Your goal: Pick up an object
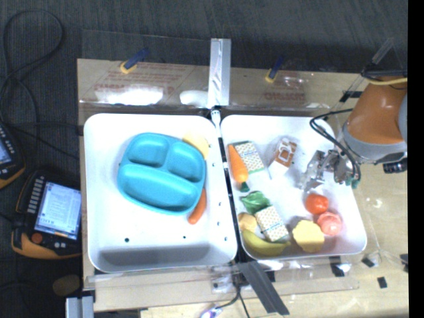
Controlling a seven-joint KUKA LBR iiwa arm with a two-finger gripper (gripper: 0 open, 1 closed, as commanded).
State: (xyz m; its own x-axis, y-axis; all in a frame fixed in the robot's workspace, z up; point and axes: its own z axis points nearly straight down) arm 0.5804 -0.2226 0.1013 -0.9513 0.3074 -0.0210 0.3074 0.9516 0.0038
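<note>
Over the right bin (358, 211) hangs the gripper (317, 175), just above a tomato (317, 203); whether its jaws are open I cannot tell. Nearby lie a banana (262, 245) and carrot (238, 166).

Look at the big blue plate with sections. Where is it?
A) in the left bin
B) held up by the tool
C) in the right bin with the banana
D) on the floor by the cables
A: the blue plate lies flat in the left bin, while the banana sits in the right bin.
</note>
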